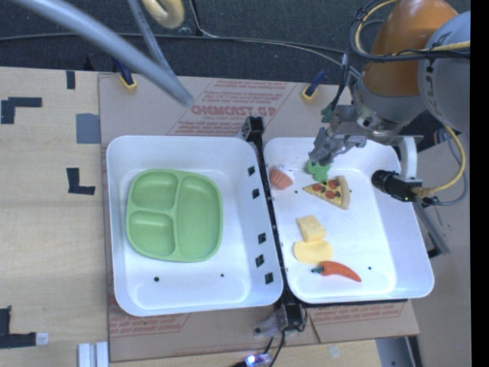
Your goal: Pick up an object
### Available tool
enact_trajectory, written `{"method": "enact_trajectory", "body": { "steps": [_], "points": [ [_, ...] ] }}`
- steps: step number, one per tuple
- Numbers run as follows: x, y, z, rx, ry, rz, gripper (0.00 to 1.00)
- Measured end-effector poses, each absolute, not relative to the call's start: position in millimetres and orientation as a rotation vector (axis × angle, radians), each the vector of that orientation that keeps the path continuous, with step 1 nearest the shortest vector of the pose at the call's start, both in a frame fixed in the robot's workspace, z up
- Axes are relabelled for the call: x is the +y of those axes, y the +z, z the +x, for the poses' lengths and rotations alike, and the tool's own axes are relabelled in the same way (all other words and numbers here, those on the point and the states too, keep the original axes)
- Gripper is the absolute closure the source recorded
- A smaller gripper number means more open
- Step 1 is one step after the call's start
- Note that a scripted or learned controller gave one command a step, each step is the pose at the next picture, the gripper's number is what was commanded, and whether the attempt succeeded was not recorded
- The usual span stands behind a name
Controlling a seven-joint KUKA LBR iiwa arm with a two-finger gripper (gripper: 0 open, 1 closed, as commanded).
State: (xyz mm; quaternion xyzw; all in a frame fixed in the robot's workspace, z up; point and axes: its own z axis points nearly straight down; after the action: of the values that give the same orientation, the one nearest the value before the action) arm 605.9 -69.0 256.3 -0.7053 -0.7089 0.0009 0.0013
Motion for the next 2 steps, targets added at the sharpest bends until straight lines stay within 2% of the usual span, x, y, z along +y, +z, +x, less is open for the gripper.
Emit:
{"method": "enact_trajectory", "body": {
  "steps": [1,2],
  "points": [
    [-11,241,591.9,-2.225,0.003,-2.213,1.00],
    [28,238,572.7,-2.224,0.004,-2.215,1.00]
  ]
}}
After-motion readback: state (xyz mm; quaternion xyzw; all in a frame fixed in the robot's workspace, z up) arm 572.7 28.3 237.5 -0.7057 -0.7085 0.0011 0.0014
